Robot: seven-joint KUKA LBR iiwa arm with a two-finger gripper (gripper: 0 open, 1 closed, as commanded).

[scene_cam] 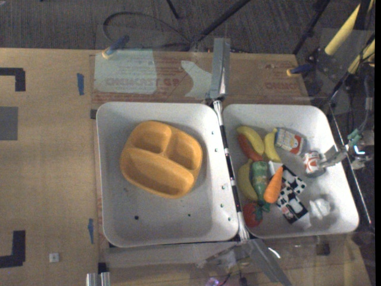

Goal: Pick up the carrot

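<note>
The smooth, tapered orange plastic carrot (273,185) was seen lying in the right shallow white bin (340,216), among glossy toy foods and touching a black-and-white patterned card (292,196). A moulded orange compartment plate (161,158) was set in the left white bin (113,219) on the brown cardboard-covered bench (47,177). Whether the gripper (333,155) at the right rim was released or clenched could not be told.

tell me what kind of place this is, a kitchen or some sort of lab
Most likely a robotics lab, not a kitchen: two white bins sit on a taped-up cardboard bench, toy food such as a carrot fills one, and stand legs and cables cross the carpet.
</note>
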